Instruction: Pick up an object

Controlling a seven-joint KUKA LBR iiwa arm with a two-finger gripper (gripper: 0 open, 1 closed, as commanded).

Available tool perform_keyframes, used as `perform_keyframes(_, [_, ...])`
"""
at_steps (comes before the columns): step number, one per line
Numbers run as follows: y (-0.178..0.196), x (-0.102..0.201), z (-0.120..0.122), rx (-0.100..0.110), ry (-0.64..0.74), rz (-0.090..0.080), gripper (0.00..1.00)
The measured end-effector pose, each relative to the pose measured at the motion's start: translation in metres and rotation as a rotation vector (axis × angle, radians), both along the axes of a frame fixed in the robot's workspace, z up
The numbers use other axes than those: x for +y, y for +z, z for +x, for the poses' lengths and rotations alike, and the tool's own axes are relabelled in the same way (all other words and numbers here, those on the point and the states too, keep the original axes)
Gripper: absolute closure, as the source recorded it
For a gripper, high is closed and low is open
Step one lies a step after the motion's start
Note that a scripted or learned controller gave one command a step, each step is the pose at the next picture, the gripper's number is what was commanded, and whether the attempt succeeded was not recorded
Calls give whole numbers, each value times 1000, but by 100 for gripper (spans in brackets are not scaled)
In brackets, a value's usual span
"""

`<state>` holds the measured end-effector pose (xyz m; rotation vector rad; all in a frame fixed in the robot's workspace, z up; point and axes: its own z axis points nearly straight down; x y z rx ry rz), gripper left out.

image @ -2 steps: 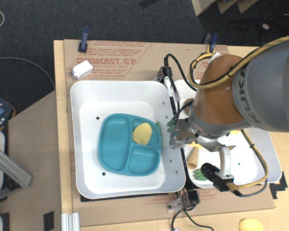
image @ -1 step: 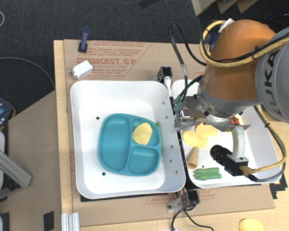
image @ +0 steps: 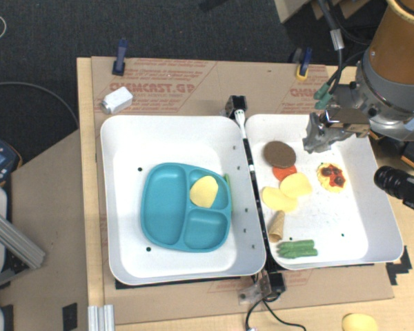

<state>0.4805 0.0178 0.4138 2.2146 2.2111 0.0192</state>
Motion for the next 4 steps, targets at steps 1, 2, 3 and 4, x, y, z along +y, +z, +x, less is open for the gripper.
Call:
perform_keyframes(1, [-145,-8,50,29,-1,-2,100])
perform_keyframes(2, [-57,-4,19,13,3,-1,100])
perform_keyframes(3, [-121,117,-3,25,11,1,100])
perform_keyframes(4, [-78,138,-1,13,5,1,100])
